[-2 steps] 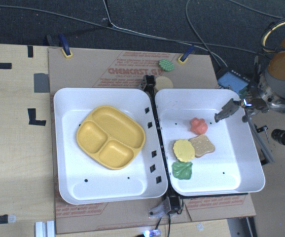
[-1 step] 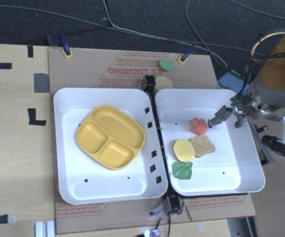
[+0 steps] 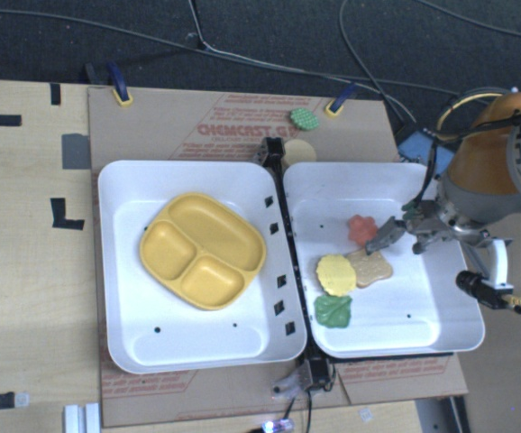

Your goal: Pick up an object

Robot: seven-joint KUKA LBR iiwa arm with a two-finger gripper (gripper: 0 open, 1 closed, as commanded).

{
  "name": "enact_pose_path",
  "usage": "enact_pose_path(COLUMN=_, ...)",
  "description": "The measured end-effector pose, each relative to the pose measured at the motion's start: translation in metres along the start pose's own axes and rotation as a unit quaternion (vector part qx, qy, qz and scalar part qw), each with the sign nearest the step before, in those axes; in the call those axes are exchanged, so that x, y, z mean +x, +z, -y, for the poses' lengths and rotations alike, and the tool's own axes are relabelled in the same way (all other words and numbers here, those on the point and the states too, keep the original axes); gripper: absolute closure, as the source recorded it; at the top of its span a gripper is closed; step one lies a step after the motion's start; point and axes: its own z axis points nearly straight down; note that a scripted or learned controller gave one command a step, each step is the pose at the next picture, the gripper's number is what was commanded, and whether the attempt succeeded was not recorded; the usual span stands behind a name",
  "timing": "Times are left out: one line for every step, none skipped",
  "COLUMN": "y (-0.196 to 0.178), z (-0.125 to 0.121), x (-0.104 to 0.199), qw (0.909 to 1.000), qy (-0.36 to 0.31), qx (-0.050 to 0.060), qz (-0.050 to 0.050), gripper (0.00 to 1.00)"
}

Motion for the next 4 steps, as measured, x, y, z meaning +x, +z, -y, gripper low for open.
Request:
enact_pose_path(y=0.060, z=0.002, x=-0.004, qw=1.0000, qy=0.001, qx=-0.004, qz=0.001, gripper=0.00)
enact_pose_path(y=0.045, z=0.000, x=-0.004, qw=1.0000, qy=-0.001, qx=-0.006, qz=0.001, gripper=1.00)
enact_pose_path(y=-0.017, z=0.001, x=-0.008, qw=1.0000, qy=0.000, qx=-0.005, qz=0.001, gripper=1.00)
enact_pose_path(y=-0.071, z=0.000, x=-0.008, qw=1.0000, qy=-0.001, qx=-0.005, qz=0.001, gripper=1.00)
